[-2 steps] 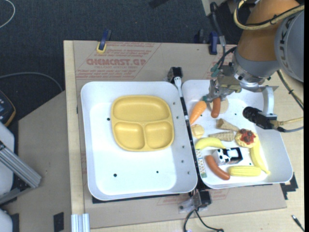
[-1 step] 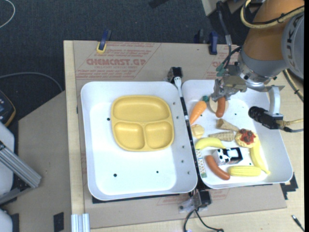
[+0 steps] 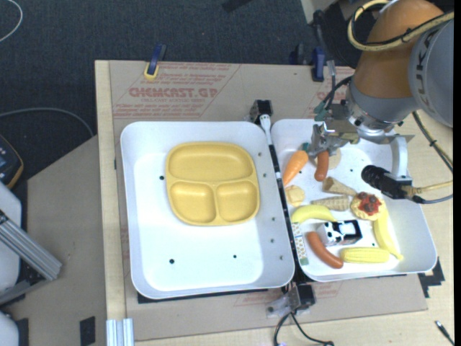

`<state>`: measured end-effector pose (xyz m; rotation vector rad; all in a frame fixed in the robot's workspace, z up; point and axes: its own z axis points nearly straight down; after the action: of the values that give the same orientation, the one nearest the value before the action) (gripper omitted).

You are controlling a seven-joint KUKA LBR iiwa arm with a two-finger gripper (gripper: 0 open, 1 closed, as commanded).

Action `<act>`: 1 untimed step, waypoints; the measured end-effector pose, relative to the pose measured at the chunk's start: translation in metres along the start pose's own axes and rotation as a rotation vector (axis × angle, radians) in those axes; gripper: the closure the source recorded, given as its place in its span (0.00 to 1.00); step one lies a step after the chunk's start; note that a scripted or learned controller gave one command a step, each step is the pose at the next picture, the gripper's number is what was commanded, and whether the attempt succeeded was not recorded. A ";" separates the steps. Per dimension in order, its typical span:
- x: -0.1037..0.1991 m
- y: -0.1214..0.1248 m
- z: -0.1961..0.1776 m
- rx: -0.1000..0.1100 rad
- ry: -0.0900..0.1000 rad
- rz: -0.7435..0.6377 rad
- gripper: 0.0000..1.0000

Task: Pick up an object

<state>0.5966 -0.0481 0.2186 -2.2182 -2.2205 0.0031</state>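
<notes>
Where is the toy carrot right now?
The toy carrot lies in the right bin, at its upper left by the divider, just left of a small sausage beneath the gripper.

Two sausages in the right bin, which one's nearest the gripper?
The upper sausage, upright just below the gripper beside the carrot. The other sausage lies at the bin's front.

Toy food lies in the right bin (image 3: pixel 425 254): a carrot (image 3: pixel 294 167) near its left edge, a corn cob (image 3: pixel 365 255) by the front edge.

yellow divided tray (image 3: pixel 212 182) in left bin (image 3: pixel 137 215), cardboard sheet (image 3: pixel 180 85), clamps (image 3: pixel 152 63)
</notes>
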 end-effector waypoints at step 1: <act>-0.016 -0.002 -0.013 -0.006 -0.002 0.002 1.00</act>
<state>0.5943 -0.0640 0.2320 -2.2250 -2.2220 -0.0021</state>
